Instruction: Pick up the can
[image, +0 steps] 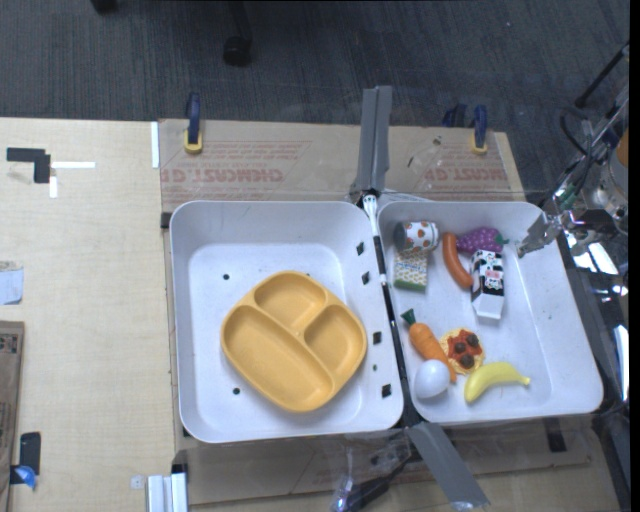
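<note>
White right bin (560, 330) holding the can (416, 237) on its side; gripper (532, 240) at the rim, grip state indiscernible.

Bins (190, 330) smooth white plastic; yellow divided plate (293, 341) matt plastic; surface (80, 300) pale wood; can (416, 237) glossy.

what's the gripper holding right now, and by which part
Nothing. The gripper sits at the right bin's upper right rim, apart from the can lying at the bin's upper left.

A divided plate (293, 341) lies in the left bin (200, 240); the can (416, 237) sits in the right bin's (560, 330) far-left corner.
</note>
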